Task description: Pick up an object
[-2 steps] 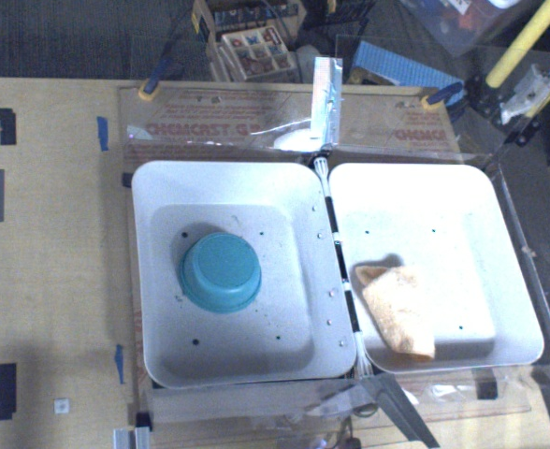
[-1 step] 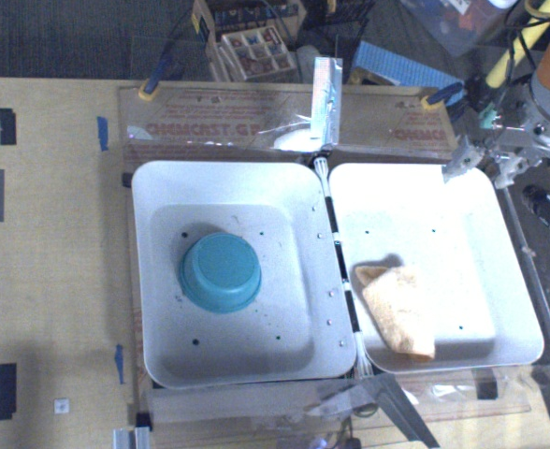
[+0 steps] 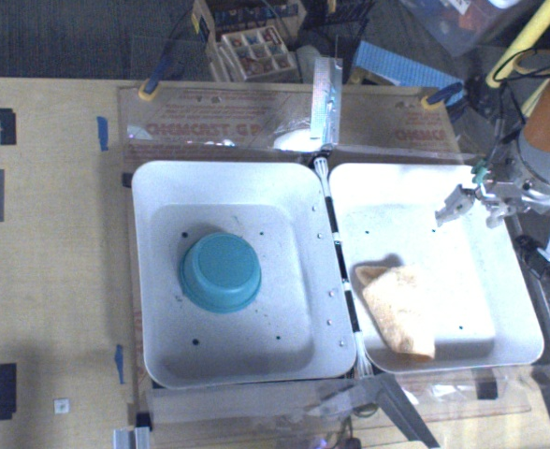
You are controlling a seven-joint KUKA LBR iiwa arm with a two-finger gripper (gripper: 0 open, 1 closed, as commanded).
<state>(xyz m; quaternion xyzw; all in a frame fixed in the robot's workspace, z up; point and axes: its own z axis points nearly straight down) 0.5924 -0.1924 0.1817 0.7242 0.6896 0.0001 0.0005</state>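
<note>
Pale wood grain covers the bench (image 3: 50, 279), flat and matte, with dark square markings near its left edge. On it sit two shallow white plastic bins with rounded corners, pressed side by side along a shared seam. The left bin (image 3: 153, 195) has a speckled, lightly scuffed floor and holds a teal bowl (image 3: 221, 271), round, smooth and turned upside down, resting a little left of the floor's centre. The right bin (image 3: 509, 344) holds a tan, sponge-like wedge (image 3: 401, 320) with a rough, crumbly surface and a darker upper edge; it lies near the bin's lower left corner, close to the seam. Over the upper right part of that bin hangs the grey metal gripper (image 3: 471, 206), its two thin fingers spread apart with nothing between them, well apart from the wedge and clear of the bowl. An orange band (image 3: 548, 124) shows on the arm above it.
</note>
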